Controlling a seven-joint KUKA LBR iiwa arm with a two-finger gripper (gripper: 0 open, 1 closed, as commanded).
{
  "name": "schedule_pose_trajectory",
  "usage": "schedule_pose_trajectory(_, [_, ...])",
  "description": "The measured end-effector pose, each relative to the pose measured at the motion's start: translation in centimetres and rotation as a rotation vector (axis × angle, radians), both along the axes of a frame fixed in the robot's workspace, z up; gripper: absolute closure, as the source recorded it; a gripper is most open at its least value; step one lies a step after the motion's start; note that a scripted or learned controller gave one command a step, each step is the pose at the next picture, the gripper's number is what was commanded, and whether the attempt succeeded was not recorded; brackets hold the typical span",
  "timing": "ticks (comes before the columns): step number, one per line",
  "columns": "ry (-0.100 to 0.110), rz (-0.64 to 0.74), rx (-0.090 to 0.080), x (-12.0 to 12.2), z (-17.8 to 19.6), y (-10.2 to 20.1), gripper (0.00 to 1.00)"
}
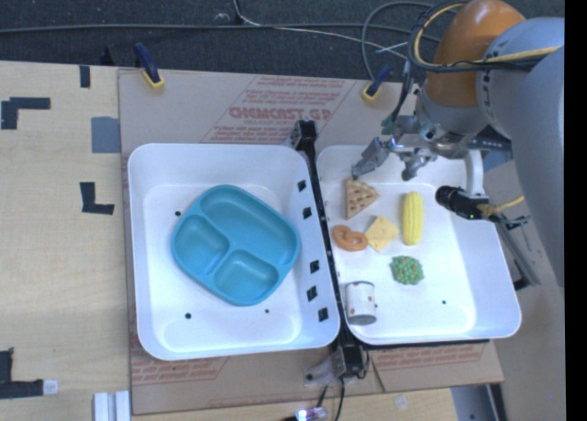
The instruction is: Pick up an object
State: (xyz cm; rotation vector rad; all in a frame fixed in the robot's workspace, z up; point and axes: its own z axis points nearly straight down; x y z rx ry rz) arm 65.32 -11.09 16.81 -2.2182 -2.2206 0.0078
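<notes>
Nearest the lens, a small grey-and-white cylindrical can (359,301) lies in the right white bin (459,314). Above the triangular pizza-slice toy (359,197), the gripper (393,160) hovers spread and empty: the approach step. Next, it should descend and close.

Two white bins: the left bin (147,227) and the right bin (477,309). One blue divided plate (236,243). One pizza slice (359,197), one corn cob (412,217), one cheese wedge (382,232), one pretzel (349,238), one broccoli floret (406,270), one small can (359,302). Two yellow clamps (149,69) (376,87).
</notes>
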Motion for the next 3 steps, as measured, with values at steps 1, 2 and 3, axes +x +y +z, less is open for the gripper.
schedule_pose_trajectory(1, [0.001, 0.001, 0.001, -0.2, -6.5, 0.2, 0.0])
schedule_pose_trajectory(2, [-0.003, 0.002, 0.001, 0.0, -5.1, 0.3, 1.0])
schedule_pose_trajectory(3, [-0.009, 0.002, 0.001, 0.9, 0.6, 0.9, 1.0])
